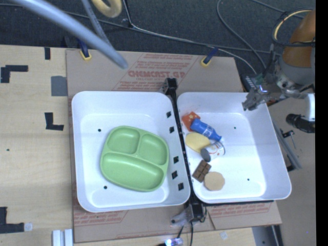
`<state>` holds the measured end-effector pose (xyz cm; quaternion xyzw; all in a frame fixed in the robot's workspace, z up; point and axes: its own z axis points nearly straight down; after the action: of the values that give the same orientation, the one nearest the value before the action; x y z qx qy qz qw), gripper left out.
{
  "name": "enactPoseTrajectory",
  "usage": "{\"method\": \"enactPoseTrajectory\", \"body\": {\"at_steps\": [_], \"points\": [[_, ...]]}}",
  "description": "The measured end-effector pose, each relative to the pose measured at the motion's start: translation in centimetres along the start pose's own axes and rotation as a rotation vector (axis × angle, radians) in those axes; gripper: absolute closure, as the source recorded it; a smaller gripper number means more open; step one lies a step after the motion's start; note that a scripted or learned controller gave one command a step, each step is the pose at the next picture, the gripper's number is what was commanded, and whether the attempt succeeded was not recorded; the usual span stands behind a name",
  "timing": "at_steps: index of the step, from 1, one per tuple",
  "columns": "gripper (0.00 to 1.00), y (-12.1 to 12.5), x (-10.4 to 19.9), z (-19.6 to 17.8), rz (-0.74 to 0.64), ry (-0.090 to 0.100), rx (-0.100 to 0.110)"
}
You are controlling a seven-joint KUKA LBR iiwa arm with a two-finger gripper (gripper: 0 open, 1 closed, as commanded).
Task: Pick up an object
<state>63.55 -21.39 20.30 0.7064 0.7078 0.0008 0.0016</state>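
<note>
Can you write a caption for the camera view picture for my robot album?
Robot claw waits by the right bin of small toys, next to a green plate in the left bin.

A flat sheet of brown cardboard [154, 73] with red print lies on the pale wooden worktop [31, 137]. Black cables [241, 40] trail across the dark floor [205, 9] behind. Black tape marks [51, 121] dot the worktop's left side.

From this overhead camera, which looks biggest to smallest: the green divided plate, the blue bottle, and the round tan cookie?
1. Green divided plate, by far the largest.
2. Blue bottle and round tan cookie look about alike, too close to rank.
</note>
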Motion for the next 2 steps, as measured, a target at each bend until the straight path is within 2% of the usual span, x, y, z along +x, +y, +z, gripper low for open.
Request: {"method": "enactPoseTrajectory", "body": {"at_steps": [1,2], "points": [[1.00,0.1,0.0,-5.2,0.000,-0.001,-0.002],[1.00,0.4,6.2,-4.8,-0.003,0.001,0.004]]}}
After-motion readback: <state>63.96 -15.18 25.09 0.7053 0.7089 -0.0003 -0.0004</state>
